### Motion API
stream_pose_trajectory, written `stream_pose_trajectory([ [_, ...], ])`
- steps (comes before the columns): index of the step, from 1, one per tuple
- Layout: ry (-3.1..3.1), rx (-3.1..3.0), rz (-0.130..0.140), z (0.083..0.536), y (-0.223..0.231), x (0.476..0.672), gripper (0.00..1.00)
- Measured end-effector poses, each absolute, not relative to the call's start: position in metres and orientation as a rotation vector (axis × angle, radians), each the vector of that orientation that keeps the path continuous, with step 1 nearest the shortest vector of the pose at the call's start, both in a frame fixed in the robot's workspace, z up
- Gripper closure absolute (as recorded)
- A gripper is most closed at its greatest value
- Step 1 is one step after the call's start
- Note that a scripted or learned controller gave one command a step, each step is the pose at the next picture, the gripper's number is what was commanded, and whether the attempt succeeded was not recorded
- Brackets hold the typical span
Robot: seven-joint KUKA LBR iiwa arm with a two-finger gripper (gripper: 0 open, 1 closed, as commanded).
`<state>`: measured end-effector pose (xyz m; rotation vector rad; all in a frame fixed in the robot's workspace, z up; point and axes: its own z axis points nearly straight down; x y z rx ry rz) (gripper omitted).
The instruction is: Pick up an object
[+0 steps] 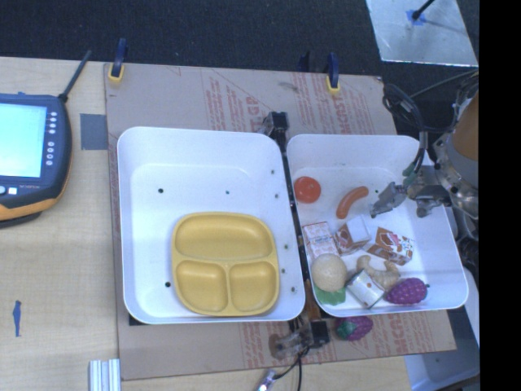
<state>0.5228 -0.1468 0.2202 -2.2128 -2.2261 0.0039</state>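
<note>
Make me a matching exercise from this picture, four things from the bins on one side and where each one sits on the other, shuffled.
Things:
1. yellow divided tray
2. tomato
3. purple grapes
4. sausage

Places:
A. near right corner of the right bin
B. far left part of the right bin, beside the divider
C. in the left bin
D. just left of the gripper, right of the round red item

Pairs: 1-C, 2-B, 3-A, 4-D
</note>
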Motion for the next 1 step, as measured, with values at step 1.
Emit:
stream_pose_trajectory([
  [1, -2.226, -2.21, 0.008, 0.1205, -0.1097, 0.5671, 0.0],
])
